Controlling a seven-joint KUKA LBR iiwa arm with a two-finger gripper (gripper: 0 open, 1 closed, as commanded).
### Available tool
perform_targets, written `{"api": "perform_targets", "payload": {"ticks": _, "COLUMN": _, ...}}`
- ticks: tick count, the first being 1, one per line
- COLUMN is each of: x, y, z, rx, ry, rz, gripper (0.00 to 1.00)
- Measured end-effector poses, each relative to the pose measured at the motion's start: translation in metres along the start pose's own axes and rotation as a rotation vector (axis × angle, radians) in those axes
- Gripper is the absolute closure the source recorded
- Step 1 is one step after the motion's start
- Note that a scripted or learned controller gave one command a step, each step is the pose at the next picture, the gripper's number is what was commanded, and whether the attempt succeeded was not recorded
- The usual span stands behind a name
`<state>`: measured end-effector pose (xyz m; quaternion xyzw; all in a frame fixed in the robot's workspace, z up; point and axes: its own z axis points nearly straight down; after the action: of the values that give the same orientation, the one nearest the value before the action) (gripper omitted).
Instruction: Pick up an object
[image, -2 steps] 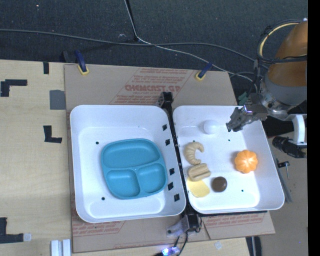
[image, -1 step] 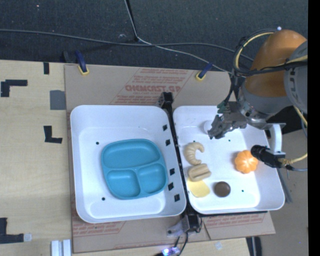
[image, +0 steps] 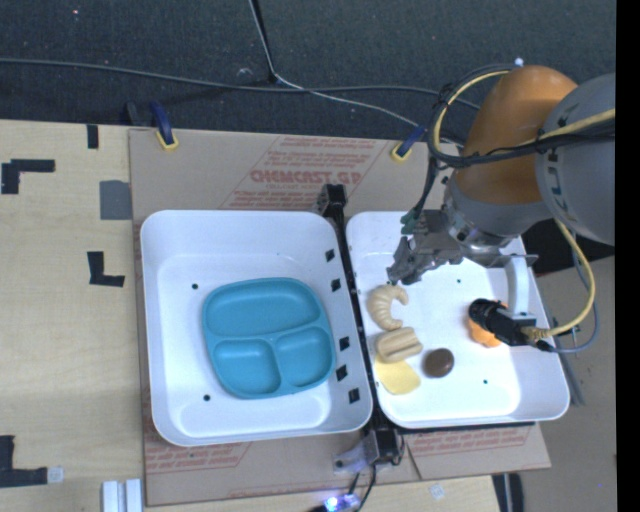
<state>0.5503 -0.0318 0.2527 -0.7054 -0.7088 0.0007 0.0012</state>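
A grey robot arm reaches in from the right. Its hand (image: 408, 268) hangs over the right-hand shallow white plastic bin (image: 540, 405), near that bin's far-left corner and close to where the two bins meet. Whether the hand is wide or narrow cannot be told from this angle.

Five small things lie in this bin:
- One pale curved croissant-shaped toy (image: 386, 303) lies just nearer the viewer than the hand, almost under it.
- One tan bun-shaped toy (image: 398, 345) sits further toward the near edge.
- One flat pale-yellow wedge (image: 398, 378) touches the bun's near side — both are close to the bin's left wall.
- One dark brown round disc (image: 438, 362) lies just right of the bun.
- One small orange piece (image: 484, 336) lies well to the hand's right, partly hidden.

Bare white floor stretches from the disc to the bin's near-right corner.

To the hand's left, the second shallow white plastic bin (image: 170, 240) holds one light-blue three-compartment plastic plate (image: 265, 335) — bare floor shows around it on every side. Both bins rest on a brown cardboard-covered surface (image: 290, 170).
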Motion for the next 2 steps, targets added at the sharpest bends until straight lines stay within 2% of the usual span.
{"api": "perform_targets", "payload": {"ticks": 1, "x": 0.051, "y": -0.010, "z": 0.014, "rx": 0.001, "ry": 0.000, "rz": -0.001, "gripper": 1.00}}
{"api": "perform_targets", "payload": {"ticks": 2, "x": 0.089, "y": -0.033, "z": 0.018, "rx": 0.001, "ry": 0.000, "rz": 0.000, "gripper": 1.00}}
